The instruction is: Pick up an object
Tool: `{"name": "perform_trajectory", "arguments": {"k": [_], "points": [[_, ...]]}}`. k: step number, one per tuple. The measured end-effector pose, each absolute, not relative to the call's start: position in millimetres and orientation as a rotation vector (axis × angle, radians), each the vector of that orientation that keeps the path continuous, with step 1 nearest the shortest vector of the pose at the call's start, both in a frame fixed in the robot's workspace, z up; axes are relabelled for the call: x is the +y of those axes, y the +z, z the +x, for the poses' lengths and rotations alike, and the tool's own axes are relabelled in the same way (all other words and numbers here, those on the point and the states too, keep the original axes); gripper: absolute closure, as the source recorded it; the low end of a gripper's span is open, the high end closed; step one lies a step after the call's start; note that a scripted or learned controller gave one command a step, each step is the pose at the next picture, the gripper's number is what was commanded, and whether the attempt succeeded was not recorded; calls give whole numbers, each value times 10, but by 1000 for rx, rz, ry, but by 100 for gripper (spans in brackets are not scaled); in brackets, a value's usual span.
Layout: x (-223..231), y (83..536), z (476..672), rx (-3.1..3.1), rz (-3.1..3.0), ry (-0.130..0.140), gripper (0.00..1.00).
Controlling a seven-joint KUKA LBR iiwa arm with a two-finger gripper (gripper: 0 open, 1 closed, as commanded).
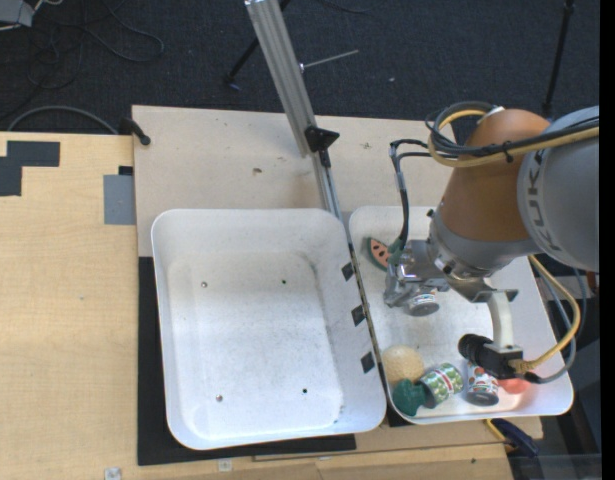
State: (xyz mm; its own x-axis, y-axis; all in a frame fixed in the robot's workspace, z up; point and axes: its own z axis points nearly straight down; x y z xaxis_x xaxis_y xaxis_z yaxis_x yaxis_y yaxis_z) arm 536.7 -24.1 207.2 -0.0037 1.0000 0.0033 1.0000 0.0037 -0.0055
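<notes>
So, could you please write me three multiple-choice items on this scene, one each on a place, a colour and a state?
1. Where do the loose objects lie?
A. left bin
B. right bin
C. bare bench
2. What colour is the band above the arm's wrist?
A. blue
B. orange
C. white
3. How does the pincer stand?
A. low over the right bin
B. parked beyond the bench
C. pressed into the left bin

Key: 1 B, the striped can and green piece sit in the right bin. 2 B, the band is orange. 3 A, the pincer hangs there.

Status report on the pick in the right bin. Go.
Gripper low over right bin, nothing seen between its fingers. Objects clustered at near edge: beige ball, green toy, striped can.
</notes>
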Motion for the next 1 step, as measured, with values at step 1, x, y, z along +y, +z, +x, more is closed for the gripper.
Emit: {"name": "perform_trajectory", "arguments": {"k": [1], "points": [[287, 2166, 5243, -2222, -2212, 3, 100]]}}
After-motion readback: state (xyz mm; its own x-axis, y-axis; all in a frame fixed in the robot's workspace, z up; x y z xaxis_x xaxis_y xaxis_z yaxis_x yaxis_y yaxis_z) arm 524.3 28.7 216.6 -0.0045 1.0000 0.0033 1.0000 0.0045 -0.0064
